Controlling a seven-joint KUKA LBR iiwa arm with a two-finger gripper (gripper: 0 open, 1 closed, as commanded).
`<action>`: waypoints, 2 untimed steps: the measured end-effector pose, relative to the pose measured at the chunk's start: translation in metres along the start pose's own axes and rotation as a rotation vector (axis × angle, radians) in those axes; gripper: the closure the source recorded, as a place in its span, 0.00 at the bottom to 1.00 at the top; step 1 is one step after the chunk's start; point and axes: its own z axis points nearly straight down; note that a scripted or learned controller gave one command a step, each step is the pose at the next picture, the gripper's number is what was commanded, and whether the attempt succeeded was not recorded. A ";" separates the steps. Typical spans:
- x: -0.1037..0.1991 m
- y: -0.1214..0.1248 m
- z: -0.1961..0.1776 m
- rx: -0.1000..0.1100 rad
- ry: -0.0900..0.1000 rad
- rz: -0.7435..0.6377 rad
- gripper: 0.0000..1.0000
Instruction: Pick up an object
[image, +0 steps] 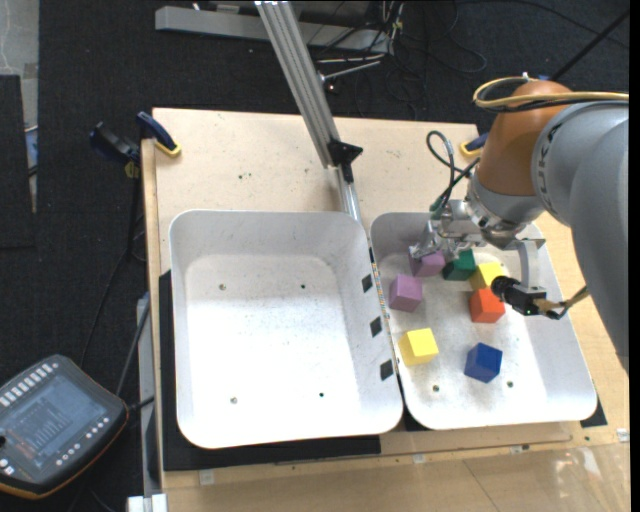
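Wooden bench (260, 150) w/ two shallow white bins side by side; dark floor around, a pendant (50, 425) at 8 o'clock. Right bin (560, 380) carries the blocks: a purple cube (431, 263) right under the gripper (440, 238), a 2nd purple cube (405, 292) just at its 7 o'clock, green block (461, 266) touching at 3, yellow block (488, 274) and orange cube (486, 305) beyond, yellow cube (419, 345) and blue cube (482, 362) toward 6. Whether the jaws are spread or pinching — can't tell, wrist hides them.

Nearest purple cube is the likely target. Looks light, stiff, prob. foam or wood; flat faces, shouldn't slip. Best taken across two opposite sides, but the green neighbour crowds one face.

Room: bin's left wall is near at 9; clutter at 3–4. Straight up is open. Left bin (200, 250) offers wide space.
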 end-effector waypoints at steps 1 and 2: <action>-0.006 0.008 -0.060 0.016 0.004 0.000 1.00; 0.004 0.010 -0.110 0.016 0.005 -0.003 1.00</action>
